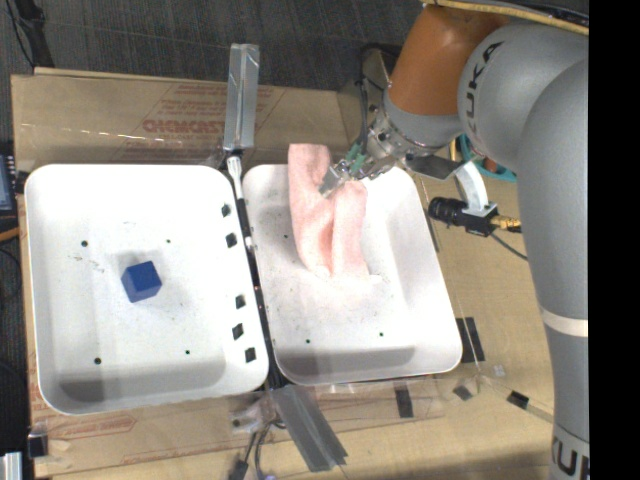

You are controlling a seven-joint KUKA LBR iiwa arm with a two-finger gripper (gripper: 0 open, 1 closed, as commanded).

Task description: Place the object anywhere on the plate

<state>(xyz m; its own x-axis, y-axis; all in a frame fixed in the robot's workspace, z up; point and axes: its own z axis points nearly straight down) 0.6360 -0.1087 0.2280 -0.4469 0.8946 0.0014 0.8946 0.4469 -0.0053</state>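
A: What is hidden or hard to make out?
B: The gripper is small and partly lost against the pink cloth; whether its fingers are spread or closed on the fabric cannot be told. The arm is cut off at the right and bottom edges. No plate can be made out.

A: How is the arm posed?
B: It reaches in from the right, the orange band above the wrist, the gripper tip at the cloth's upper part, over the far side of the right bin.

A: How many of each thing?
B: Two white bins side by side; one pink cloth, lying crumpled lengthwise in the right bin; one blue cube, resting alone in the left bin. Both bins sit on cardboard.
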